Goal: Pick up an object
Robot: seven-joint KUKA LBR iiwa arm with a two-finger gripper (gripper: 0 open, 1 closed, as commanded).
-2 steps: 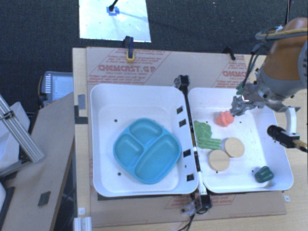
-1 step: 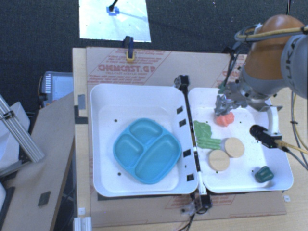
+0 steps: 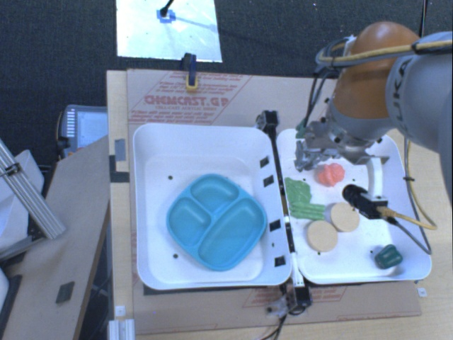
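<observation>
Risk, as I judge it: the objects in the right bin (image 3: 414,264) sit crowded, so a descent near the pink object (image 3: 329,174) could clip the green piece (image 3: 303,198) just beside it or push the pink one toward the bin's far wall, ending in a miss. The gripper (image 3: 311,153) hangs over the right bin's far-left corner, just beside the pink object; cannot tell its state or whether it holds anything. Two tan discs (image 3: 333,227) lie mid-bin, a dark green block (image 3: 388,256) near the near-right corner. The blue tray (image 3: 216,222) sits in the left bin (image 3: 152,190).
</observation>
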